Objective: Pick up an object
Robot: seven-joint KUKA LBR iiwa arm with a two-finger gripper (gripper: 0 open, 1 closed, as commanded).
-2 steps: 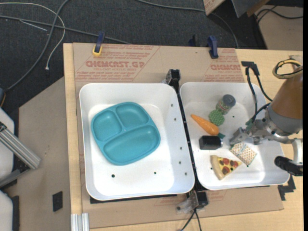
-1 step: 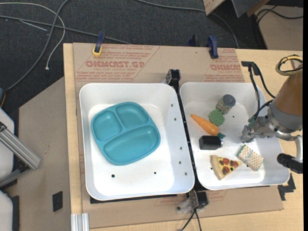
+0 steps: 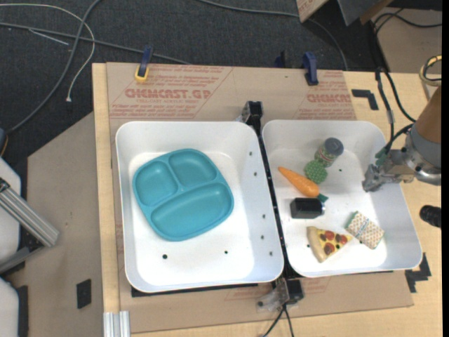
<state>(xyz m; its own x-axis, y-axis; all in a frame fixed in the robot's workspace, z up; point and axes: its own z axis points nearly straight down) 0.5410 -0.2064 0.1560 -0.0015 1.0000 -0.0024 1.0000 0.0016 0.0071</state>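
the gripper hangs over the right bin, near that bin's right wall; whether its jaws are open or closed cannot be told, and nothing is seen between them. the bin's things all lie left of or below the gripper: a patterned packet nearest, below it; a pizza slice left of the packet, near the bin's front rim; a black block, a carrot, a green knobbly piece and a grey cap toward the bin's middle. bare white floor lies between the gripper and the carrot. the left bin holds a blue divided plate. the board behind the bins reads "chemcast gp".
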